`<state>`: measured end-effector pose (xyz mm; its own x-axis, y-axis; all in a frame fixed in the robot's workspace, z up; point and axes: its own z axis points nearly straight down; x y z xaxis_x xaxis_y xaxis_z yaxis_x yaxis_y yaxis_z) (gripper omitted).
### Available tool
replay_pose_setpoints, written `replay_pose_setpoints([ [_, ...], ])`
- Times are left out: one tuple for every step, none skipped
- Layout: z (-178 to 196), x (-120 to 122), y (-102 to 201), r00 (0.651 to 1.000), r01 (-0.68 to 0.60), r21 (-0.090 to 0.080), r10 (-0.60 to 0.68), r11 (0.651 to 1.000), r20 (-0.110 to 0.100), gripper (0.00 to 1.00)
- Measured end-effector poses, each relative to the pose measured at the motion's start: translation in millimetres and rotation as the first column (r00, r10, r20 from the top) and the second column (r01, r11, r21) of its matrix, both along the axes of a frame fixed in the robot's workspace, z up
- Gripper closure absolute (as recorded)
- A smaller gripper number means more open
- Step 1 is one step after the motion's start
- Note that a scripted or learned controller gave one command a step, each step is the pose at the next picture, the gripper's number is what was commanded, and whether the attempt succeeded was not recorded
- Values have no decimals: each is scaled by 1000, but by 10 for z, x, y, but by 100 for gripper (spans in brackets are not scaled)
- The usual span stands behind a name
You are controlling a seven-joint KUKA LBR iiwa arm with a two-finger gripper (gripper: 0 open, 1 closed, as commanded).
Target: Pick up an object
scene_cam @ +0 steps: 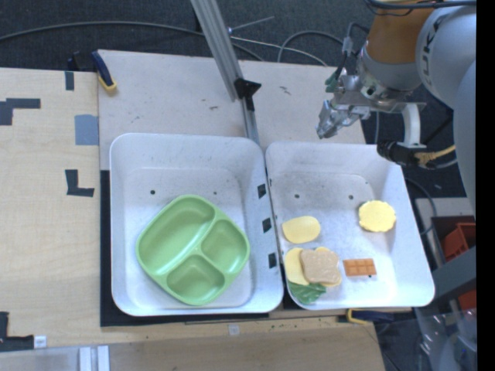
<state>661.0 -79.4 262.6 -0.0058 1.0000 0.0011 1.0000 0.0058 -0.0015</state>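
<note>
My gripper [328, 125] hangs above the far edge of the right bin [402, 207], near its back left corner, with nothing visible between its fingers. Well below it in that bin lie a pale yellow oval piece [301, 229], a round yellow piece [377, 216], a small orange waffle-like block [359, 267], and a tan bread slice [320, 267] stacked on a yellow slice and a green leaf [308, 292]. All of these sit in the bin's near half, apart from the gripper.
The left bin [124, 207] holds a green divided plate [193, 248]. A grey metal pole [220, 41] slants down to the seam between the bins. Cables lie on the dark floor behind the bench.
</note>
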Motion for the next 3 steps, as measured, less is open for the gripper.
replay_pose_setpoints([
  [38,-15,561,1000,-1,1,1,1000,1,100],
  [-42,-18,992,1000,0,-1,0,1000,-1,100],
  [-65,-67,1611,1000,-2,0,2,1000,0,100],
])
